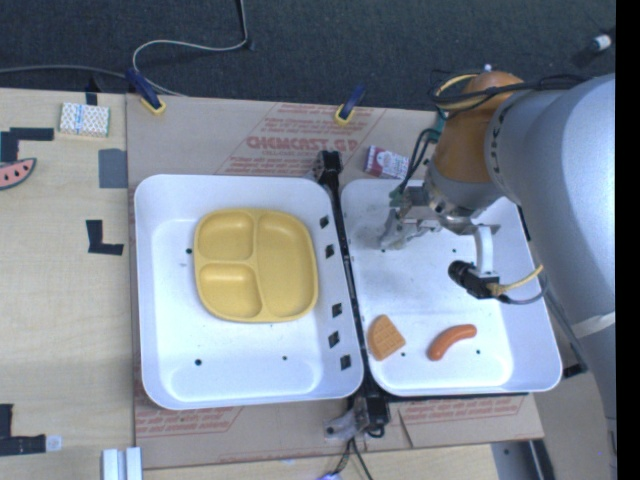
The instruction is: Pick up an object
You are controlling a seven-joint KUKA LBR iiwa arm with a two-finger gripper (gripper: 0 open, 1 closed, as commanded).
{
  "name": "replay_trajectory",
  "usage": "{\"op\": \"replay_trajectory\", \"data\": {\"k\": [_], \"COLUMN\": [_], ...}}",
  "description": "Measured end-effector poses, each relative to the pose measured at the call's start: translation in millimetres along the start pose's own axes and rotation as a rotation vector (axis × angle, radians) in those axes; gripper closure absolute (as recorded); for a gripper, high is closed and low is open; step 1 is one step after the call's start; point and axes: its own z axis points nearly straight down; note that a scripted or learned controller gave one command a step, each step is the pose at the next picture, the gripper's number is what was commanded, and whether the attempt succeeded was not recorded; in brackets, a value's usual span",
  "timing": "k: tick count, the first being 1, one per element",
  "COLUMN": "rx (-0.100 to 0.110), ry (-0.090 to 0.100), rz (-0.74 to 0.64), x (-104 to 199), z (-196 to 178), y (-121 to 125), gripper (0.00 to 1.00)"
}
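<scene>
Yellow divided plate (256,265): smooth plastic, soft sheen. Both white bins (170,368): smooth, semi-gloss plastic. Cardboard sheet (200,138) beneath: matt, printed. Bench (50,298): pale wood-look, matt. Arm (570,168): smooth grey shell, satin finish.

My arm (570,178): bulky grey shell, orange band (470,138) at wrist, yellow cable looping, small metal claw (395,236) at nine o'clock end.

Grey arm (560,178) reaches in, wrist angled downward.

Red print on cardboard sheet (290,143) — reads roughly "CHEMCAST GP"
</scene>
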Motion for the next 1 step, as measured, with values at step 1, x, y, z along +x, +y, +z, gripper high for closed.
{"op": "replay_trajectory", "data": {"k": [1], "rx": [0.000], "ry": [0.000], "rz": [0.000], "x": [0.0], "z": [0.2], "y": [-0.1], "gripper": [0.00]}}
